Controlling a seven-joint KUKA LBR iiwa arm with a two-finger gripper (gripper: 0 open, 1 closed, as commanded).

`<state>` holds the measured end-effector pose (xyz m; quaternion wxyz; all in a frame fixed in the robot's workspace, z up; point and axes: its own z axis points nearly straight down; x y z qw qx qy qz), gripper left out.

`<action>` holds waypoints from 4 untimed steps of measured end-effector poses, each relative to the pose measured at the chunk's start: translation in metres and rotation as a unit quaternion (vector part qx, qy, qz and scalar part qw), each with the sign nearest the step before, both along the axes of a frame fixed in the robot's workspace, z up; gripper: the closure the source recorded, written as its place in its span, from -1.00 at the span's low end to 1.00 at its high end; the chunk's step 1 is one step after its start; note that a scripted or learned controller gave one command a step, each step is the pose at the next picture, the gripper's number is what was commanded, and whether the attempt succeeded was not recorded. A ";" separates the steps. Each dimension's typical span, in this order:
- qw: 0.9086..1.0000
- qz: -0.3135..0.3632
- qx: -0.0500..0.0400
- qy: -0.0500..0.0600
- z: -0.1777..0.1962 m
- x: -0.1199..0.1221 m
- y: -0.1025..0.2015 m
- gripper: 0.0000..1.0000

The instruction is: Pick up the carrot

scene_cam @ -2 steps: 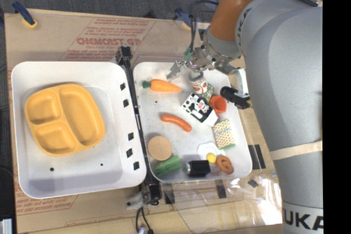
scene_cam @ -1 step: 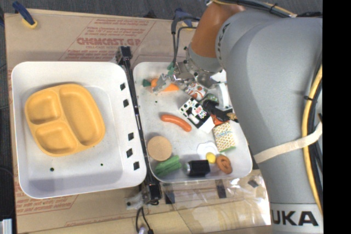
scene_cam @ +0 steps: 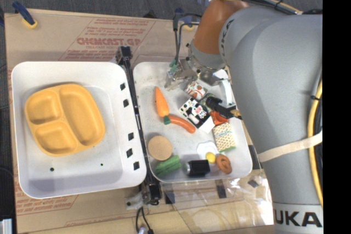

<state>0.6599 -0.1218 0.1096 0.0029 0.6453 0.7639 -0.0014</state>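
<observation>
Where the grey arm comes in from the right of the frame, the gripper (scene_cam: 178, 77) sits low over the upper end of the right bin (scene_cam: 143, 71). Whether it is set wide or narrow cannot be told from this angle, and nothing can be seen held in it.

Just below and a little left of it lies the carrot (scene_cam: 160, 102). It rests on the bin floor, its orange body running down the frame and its green end lowest, apart from the gripper. A red sausage (scene_cam: 182, 124) lies slantwise at that green end. To the right of the carrot is a black-and-white cow-patterned block (scene_cam: 193, 111).

Lower in the bin are a round tan disc (scene_cam: 159, 147), a green vegetable (scene_cam: 167, 165), a black cylinder (scene_cam: 196, 168), a fried egg (scene_cam: 205, 149), a brown ring (scene_cam: 223, 163) and a speckled packet (scene_cam: 224, 136).

In the left of the frame, the left bin (scene_cam: 16, 76) holds a yellow divided plate (scene_cam: 64, 118).
</observation>
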 end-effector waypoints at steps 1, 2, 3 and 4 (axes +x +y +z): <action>1.000 -0.024 0.004 0.006 -0.020 -0.079 0.017 1.00; 1.000 -0.022 0.003 0.004 -0.008 -0.077 0.017 1.00; 0.996 -0.087 0.004 0.005 -0.020 -0.105 0.025 1.00; 0.991 -0.131 0.007 -0.006 0.090 -0.047 0.112 1.00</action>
